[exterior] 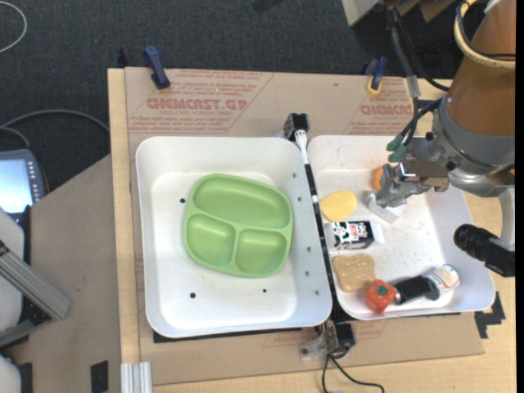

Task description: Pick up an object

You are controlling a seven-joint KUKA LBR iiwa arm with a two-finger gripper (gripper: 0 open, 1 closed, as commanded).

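Right bin point(471, 297), near edge: red-tipped black tool point(401, 291), tan biscuit point(354, 272). Further in: milk carton point(352, 233), yellow lump point(338, 204). Left bin point(155, 219) w/ green divided plate point(239, 224). Gripper point(391, 193) hangs over right bin's far part beside an orange item point(381, 176); can't tell finger state.

You see both white bins point(164, 285) smooth, glossy plastic. Green divided plate point(238, 223) matt, smooth plastic. Bench board point(246, 97) flat brown card or fibreboard, printed red. Your arm's wrist band point(487, 64) satin orange; gripper point(391, 188) dull grey metal.
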